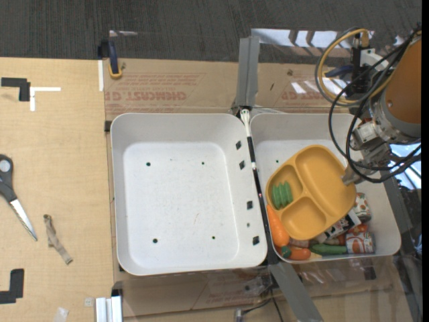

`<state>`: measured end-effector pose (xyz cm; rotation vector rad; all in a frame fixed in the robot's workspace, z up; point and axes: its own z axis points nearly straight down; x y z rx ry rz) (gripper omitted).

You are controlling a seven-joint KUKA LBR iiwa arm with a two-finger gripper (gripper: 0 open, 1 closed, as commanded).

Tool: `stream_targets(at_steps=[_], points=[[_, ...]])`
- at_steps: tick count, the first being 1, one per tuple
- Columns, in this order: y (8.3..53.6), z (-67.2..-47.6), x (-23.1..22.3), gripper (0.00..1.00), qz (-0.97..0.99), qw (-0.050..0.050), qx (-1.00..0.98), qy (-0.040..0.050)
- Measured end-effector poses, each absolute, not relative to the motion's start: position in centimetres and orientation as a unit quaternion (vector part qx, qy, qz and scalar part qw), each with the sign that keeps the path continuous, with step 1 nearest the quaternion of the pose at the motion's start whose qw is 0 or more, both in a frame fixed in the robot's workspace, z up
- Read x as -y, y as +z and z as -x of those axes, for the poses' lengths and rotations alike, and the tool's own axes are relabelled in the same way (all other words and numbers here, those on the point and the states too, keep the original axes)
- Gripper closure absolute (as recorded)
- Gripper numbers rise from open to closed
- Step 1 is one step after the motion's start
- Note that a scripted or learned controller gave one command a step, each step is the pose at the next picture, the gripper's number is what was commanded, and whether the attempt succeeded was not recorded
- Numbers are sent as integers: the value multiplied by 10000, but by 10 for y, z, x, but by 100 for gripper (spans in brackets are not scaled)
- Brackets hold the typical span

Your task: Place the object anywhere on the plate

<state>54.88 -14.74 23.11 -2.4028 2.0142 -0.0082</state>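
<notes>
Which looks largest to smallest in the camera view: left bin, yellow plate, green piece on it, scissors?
1. left bin
2. yellow plate
3. scissors, partly cut off at the frame edge, so unsure
4. green piece

A dark grey carpet (167, 12) ran along the top. Below it lay a pale wooden bench (50, 153), with scissors (13, 203) resting near its left edge.

I see my gripper (350, 175) at the yellow plate's (315, 193) right edge in the right bin (268, 136); green peas (282, 194) lie on it
</notes>
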Motion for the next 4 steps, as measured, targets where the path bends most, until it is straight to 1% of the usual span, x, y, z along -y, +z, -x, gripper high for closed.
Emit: stream_targets(at_steps=[1, 2, 3, 4], points=[[157, -553, 147, 100, 8230, -104, -5679, -79], [93, -630, 141, 100, 8242, -23, -5663, -31], [232, -631, 149, 100, 8859, 38, -4639, -11], [99, -663, 97, 100, 9158, 47, -4016, -48]])
